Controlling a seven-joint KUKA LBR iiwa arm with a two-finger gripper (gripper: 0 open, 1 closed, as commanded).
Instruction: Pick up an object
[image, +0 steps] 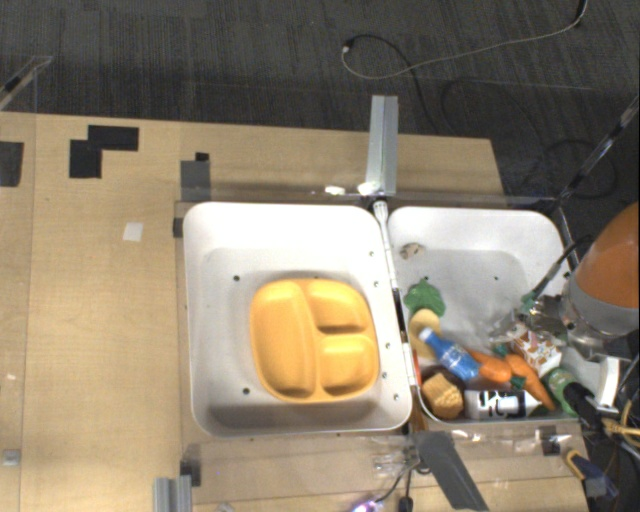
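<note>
Fingers of the gripper (530, 322) are too blurred to judge, low over the right bin (470, 240). Largest, the yellow divided tray (313, 338) fills the left bin (215, 300): stiff, awkward. Smaller, the blue bottle (449, 357) among the toy pile looks light, slippery; take its middle.

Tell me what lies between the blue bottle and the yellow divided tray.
In the camera view, the bins' adjoining white walls separate the blue bottle from the yellow divided tray, plus bare bin floor.

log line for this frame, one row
arm: over right bin right side | gripper: low by toy pile, grasp unclear | left bin: yellow divided tray | blue bottle: lying in pile
</note>
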